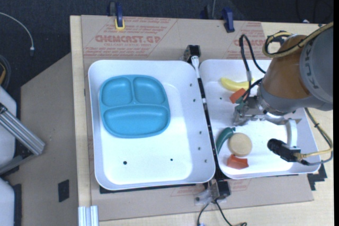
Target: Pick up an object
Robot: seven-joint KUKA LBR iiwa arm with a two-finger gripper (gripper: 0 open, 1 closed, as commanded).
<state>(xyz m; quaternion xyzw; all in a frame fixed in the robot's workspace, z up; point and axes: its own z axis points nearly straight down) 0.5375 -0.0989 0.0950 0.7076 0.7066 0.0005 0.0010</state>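
Left bin (106, 129): blue divided plate (135, 106). Right bin (265, 166): yellow banana (233, 83), orange piece (238, 96), green pepper (224, 137), tan ball (240, 144), red piece (238, 162). My fingers (244, 111) sit low mid-bin; spread cannot be told.

Your arm: grey shell, orange band.
You see the arm (312, 69) as a bulky grey cylinder with a broad orange band (283, 77) above a grey metal wrist, black cables looping past it and a yellow wire trailing beside.
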